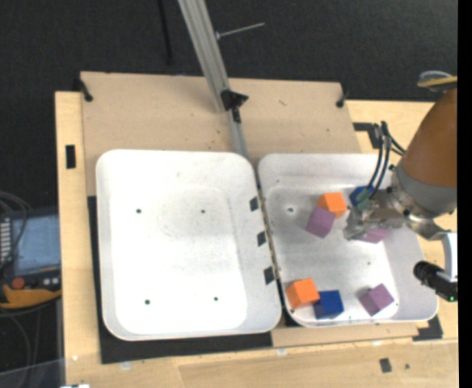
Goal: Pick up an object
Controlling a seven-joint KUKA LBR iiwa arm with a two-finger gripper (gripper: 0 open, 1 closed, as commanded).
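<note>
Bench (70, 217): pale wood, bearing two shallow white bins side by side. All positions below are given relative to the right bin.

Left bin (179, 241): adjoins the right bin along its left wall. Bare white floor with a few small dark dots.

Right bin (301, 176): holds every loose object catalogued here.

Arm (434, 148): grey with an orange band, enters over the right bin's right wall and reaches down toward the bin's middle-right floor.

Gripper (364, 223): low over the right bin's middle-right area. Finger state: cannot tell, the fingertips being too blurred against what lies beneath them. No object is visibly between them.

Contents of the right bin:
- Purple block (320, 221), centre, just left of the gripper.
- Orange block (333, 203), centre, touching the purple block's upper right side.
- Purple piece (373, 234), directly under the gripper, largely hidden; probably the target.
- Purple cube (377, 299), near the front wall, right of middle.
- Orange cube (303, 292), front left corner.
- Blue cube (330, 304), touching the orange cube's right side, at the front wall.

Task status, as a judgement: approach stage complete or nearly so. Nothing is seen lifted. Closing on an object and raising it clear of the right bin remain.
</note>
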